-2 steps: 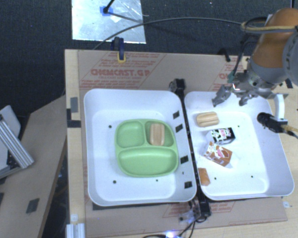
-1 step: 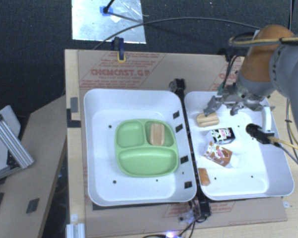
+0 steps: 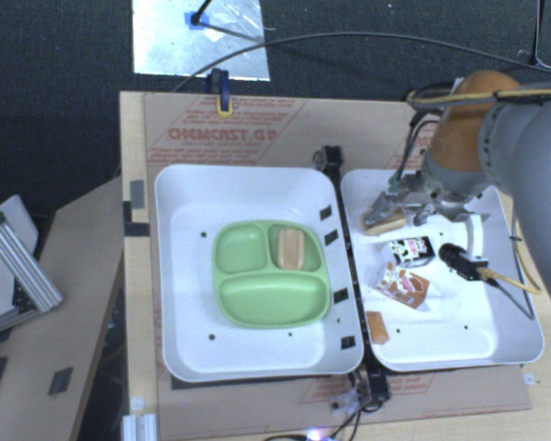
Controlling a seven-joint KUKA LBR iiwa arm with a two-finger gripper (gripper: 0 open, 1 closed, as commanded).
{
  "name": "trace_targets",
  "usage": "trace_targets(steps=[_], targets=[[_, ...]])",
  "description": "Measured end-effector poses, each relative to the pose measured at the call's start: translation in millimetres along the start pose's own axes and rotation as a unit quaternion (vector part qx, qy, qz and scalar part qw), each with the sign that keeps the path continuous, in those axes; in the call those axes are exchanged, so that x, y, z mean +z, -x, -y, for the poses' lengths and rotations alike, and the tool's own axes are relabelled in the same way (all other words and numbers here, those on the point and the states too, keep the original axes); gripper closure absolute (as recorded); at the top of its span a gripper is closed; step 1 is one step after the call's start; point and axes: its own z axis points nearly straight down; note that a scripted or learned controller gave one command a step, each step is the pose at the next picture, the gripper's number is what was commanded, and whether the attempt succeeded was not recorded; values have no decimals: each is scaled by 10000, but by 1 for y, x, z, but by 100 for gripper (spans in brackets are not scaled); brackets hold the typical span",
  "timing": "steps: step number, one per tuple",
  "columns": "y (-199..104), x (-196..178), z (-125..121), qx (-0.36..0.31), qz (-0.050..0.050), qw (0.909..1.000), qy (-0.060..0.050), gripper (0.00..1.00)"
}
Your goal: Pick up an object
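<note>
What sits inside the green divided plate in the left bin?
The green divided plate holds one tan bread-like piece, in its upper right compartment. The other two compartments show bare green. Whatever lies under the plate is covered.

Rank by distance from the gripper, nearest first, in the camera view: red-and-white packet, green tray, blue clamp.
From the gripper, at the back left of the right bin:
1. Red-and-white packet, same bin, just in front of the gripper.
2. Green tray, in the left bin, across the divider.
3. Blue clamp, at the bench's far edge, beyond the left bin.
</note>
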Motion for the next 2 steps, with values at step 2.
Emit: trace_targets(steps=[2], targets=[[5, -59, -4, 3, 12, 10000, 22, 100]])
